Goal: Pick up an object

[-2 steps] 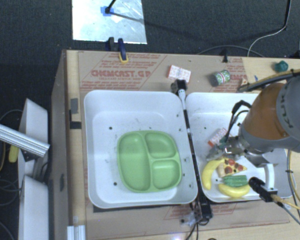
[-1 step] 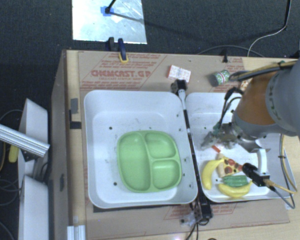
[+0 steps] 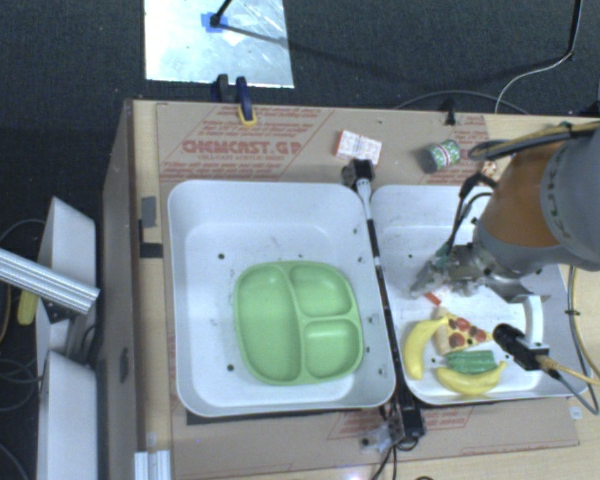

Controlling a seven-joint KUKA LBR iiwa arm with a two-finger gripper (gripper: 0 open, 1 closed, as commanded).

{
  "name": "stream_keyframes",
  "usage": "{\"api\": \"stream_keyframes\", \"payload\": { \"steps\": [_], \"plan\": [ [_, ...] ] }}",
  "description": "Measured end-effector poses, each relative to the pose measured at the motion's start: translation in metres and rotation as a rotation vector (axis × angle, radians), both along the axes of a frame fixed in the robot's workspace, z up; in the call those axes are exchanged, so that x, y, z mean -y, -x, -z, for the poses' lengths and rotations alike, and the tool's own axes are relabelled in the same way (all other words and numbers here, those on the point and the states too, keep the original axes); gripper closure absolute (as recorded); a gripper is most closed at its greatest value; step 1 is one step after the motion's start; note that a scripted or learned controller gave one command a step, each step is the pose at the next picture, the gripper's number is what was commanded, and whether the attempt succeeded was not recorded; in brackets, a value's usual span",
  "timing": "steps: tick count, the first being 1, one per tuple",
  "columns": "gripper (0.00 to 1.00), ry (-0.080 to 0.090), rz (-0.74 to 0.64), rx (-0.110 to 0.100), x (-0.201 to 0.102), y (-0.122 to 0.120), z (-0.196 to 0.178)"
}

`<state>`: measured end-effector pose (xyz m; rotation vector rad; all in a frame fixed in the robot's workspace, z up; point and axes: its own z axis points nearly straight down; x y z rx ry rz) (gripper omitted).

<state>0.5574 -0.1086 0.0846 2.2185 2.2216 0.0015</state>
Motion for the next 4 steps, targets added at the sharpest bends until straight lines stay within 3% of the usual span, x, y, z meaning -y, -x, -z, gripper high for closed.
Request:
{"api": "stream_keyframes", "payload": {
  "steps": [1,2,3,4],
  "plan": [
    [0.00,0.000,0.000,-0.001,0.005,0.007,0.000],
    [0.00,-0.001,-0.002,-0.001,-0.004,-0.006,0.000],
    [0.00,-0.001,0.000,-0.002,-0.003,0.014,0.000],
    [0.00,0.000,-0.001,0.000,0.019,-0.013,0.000]
  ]
}}
